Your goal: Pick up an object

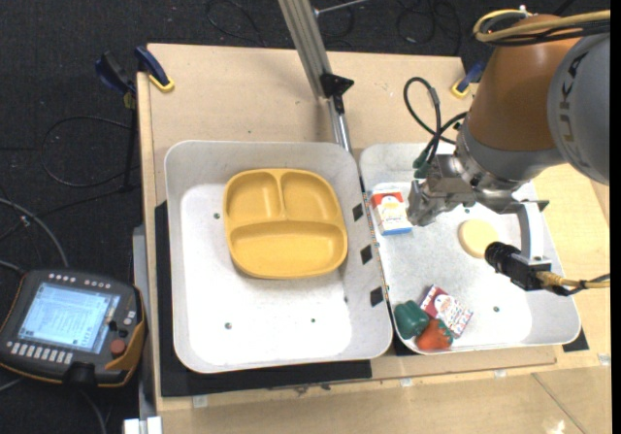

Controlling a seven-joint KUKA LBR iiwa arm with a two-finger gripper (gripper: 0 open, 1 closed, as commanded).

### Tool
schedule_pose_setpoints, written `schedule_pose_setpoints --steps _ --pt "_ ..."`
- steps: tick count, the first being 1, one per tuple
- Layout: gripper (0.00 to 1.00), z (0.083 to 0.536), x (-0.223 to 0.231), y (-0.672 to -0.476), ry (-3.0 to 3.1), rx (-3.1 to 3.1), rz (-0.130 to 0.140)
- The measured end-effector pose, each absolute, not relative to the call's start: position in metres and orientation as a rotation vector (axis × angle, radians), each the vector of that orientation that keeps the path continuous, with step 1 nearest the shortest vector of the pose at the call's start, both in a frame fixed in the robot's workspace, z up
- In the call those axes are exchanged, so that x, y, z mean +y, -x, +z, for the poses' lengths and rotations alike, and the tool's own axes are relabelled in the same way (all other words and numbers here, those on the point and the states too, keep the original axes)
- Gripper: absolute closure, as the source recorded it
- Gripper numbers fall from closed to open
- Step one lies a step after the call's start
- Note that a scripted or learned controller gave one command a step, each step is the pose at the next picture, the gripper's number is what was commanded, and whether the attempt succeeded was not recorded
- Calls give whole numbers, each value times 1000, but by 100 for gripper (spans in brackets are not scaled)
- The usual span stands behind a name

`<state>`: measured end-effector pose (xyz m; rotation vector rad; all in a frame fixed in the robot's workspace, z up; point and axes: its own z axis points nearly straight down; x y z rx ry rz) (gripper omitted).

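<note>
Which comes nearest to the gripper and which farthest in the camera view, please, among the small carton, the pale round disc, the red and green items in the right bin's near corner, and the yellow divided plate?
From the gripper:
1. Small carton, just beside it on the view's left.
2. Pale round disc, to its right in the same bin.
3. Red and green items, near corner of that bin.
4. Yellow divided plate, in the left bin.

1. You get one fixed camera, set above the bench (291,83) and looking down at a slant.
2. It sits far enough back to take in both bins: left bin (194,228), right bin (543,325).
3. The arm (543,102) enters from frame right.
</note>
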<state>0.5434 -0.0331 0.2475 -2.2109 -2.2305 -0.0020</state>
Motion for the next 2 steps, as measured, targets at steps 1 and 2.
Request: schedule_pose_setpoints --steps 1,2 --pt "100 239 29 -535 2209 -2229 0" --pt "100 234 87 -515 2209 -2229 1"
